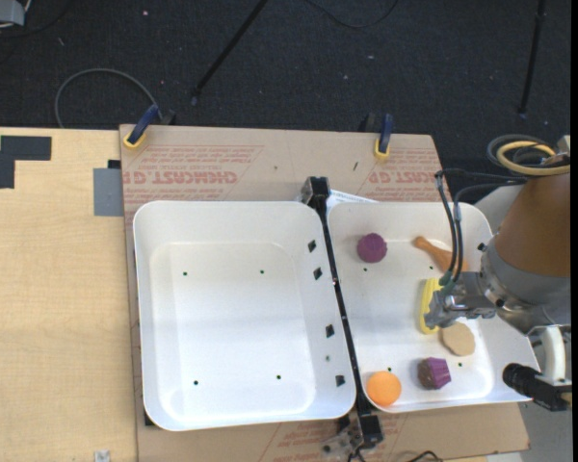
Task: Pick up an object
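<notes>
Roughly, by scene labels:

Gripper [450, 305]: low in the right bin [395, 227], at its far right side, reaching in from the right; whether it is spread or pressed together, I cannot tell, as the wrist hides the tips.

Yellow object [429, 306]: a narrow upright strip touching the gripper's left side; it looks like the likely target, yet nothing shows it pinched, so I judge it not secured.

Tan disc [458, 340]: just below the gripper, near enough to be nudged.

Orange stick [433, 248]: above the gripper, partly behind the black cable [454, 229].

Purple ball [371, 247]: up and to the left of the gripper, well apart.

Purple block [434, 372]: below the gripper, past the tan disc.

Orange ball [383, 387]: down and to the left, by the bin's front rim.

Left bin [164, 316]: far left of the gripper, beyond the black divider [329, 296].

Risk: the yellow object may be pushed sideways instead of caught, since it lies beside the gripper rather than clearly inside it; a lift could then come up with nothing.

Risk: the tan disc and orange stick crowd the spot, so a closing or shifting gripper could knock either.

Obstruction: the cable hangs over the work spot and hides part of it.
</notes>
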